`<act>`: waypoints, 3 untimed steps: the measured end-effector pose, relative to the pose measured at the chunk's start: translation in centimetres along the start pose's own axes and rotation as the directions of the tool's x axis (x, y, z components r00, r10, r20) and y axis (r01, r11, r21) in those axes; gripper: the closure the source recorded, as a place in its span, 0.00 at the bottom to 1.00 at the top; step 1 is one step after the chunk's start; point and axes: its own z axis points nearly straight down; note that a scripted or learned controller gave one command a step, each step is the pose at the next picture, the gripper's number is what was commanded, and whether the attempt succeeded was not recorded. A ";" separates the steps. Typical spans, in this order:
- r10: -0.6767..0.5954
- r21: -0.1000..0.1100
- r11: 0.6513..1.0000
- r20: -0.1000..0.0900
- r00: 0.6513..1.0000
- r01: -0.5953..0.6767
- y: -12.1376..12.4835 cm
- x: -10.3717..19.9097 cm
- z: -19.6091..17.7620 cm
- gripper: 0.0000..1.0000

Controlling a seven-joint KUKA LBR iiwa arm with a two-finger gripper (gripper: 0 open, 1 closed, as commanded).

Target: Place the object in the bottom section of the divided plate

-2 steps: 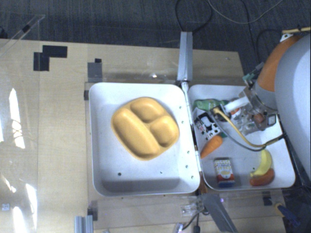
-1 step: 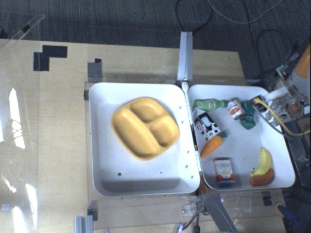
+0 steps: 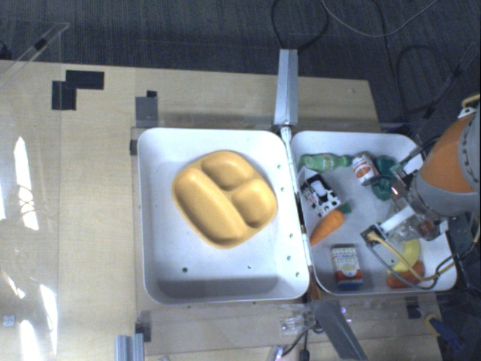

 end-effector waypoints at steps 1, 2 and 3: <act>-0.001 0.000 1.000 0.000 1.000 0.001 0.0 0.0 0.0 0.00; -0.050 -0.003 0.999 -0.002 0.999 0.050 -1.5 -3.0 -10.1 0.00; -0.146 -0.003 0.989 -0.001 0.989 0.146 1.3 0.7 -6.2 0.00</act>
